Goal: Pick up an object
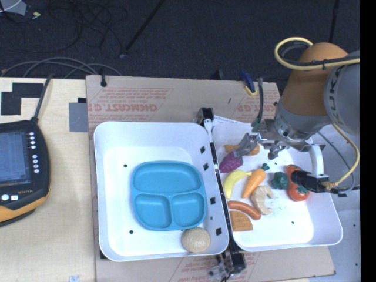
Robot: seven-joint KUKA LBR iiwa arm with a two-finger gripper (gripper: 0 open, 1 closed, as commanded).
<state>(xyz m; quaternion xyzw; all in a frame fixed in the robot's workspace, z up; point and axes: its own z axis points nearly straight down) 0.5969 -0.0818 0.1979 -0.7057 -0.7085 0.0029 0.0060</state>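
Toy food fills the right bin (326, 231): an orange carrot (253, 183), yellow banana (232, 181) and purple piece (230, 163) just below the pincer (262, 145), which hovers with fingers spread, gripping nothing. Farther left, a blue tray (167, 194) sits in the left bin (111, 157).

Robotics lab: teach pendant (20, 166) on bench, loose cables (70, 16) on floor, cardboard-lined bench w/ white bins (111, 140).

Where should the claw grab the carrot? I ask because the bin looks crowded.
Take the carrot across its thick upper end, coming straight down. It lies slanted, with the banana on its left and a pale piece against its tip, so that end looks freest.
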